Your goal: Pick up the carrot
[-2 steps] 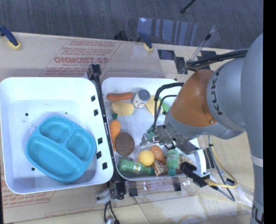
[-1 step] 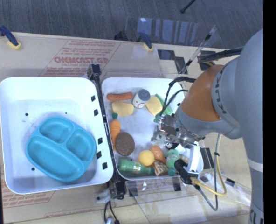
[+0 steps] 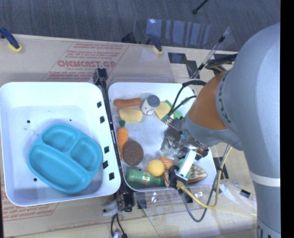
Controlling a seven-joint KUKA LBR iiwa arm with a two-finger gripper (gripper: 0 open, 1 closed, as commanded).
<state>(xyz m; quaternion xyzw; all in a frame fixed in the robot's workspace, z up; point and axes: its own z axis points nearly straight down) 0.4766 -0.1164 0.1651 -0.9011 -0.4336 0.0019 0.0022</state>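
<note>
Your gripper (image 3: 170,144) was down in the bin nearer the arm (image 3: 137,90), but the wrist blocked the view, so honestly I couldn't tell how wide it was or whether it touched anything. The carrot (image 3: 122,136) lay apart from it, along the wall next to the other bin, between a yellow block (image 3: 130,115) and a brown disc (image 3: 133,152).

floor (image 3: 87,9): dk grey carpet | bench (image 3: 62,58): brown cardboard w/ red print
</note>
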